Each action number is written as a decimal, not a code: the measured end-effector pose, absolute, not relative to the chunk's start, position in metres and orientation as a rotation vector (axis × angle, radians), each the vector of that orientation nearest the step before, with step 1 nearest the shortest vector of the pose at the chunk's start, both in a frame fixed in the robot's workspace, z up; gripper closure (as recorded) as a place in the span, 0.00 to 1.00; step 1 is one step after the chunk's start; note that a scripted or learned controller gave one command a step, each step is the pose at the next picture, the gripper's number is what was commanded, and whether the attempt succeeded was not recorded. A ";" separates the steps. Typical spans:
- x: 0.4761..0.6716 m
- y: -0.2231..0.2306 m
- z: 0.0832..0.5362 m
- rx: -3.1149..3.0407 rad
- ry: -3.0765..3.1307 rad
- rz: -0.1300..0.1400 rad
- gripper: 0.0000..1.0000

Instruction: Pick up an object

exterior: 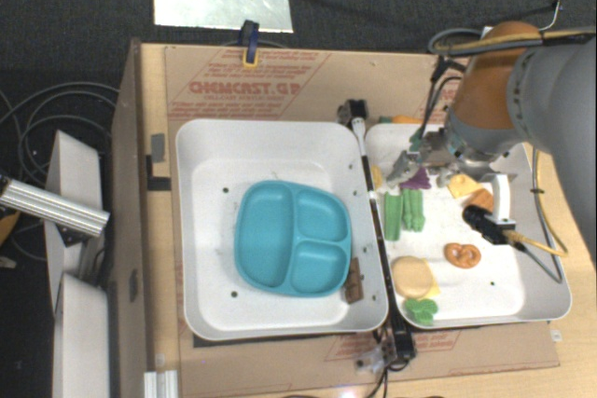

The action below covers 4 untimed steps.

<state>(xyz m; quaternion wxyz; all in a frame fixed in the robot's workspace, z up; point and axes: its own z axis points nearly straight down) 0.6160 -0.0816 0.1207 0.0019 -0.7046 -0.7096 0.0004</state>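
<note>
- The grey metal pincer point(410, 165) hangs low over the far left part of the shallow white right bin point(508, 289). We cannot tell whether it is spread or pressed together.
- The grey arm with its orange band point(494, 79) reaches in from the right, above the far side of that bin.
- A small purple piece point(417, 179) sits just at the near side of the pincer. We cannot tell whether the two touch or whether it is held.
- Just nearer than the purple piece, a pair of long green ridged pieces point(405, 212) lie side by side along the bin's left wall.
- To the right of the pincer we see a pale yellow wedge point(461, 185), with a small orange lump point(481, 199) touching its near right side.
- A brown toy pretzel point(462, 253) lies near the middle of the right bin.
- A round tan bun-shaped piece point(412, 275) sits to the left of the pretzel and a little nearer. A small bright green piece point(423, 311) lies just nearer still, in the near left corner.
- A small orange thing point(407, 119) shows at the far rim of the right bin; it is too small to name.
- The shallow white left bin point(201, 200) holds a turquoise plastic divided plate point(292, 238) with three compartments.
- A small dark brown piece point(354, 280) lies against that bin's right wall, just beside the plate's near right edge.
- Both bins rest on a printed brown cardboard sheet point(242, 84).
</note>
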 end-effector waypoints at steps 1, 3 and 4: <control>0.632 -0.104 0.083 -2.222 -2.224 0.000 0.00; 0.637 -0.087 0.086 -2.227 -2.225 0.002 0.00; 0.639 -0.087 0.097 -2.226 -2.226 -0.004 1.00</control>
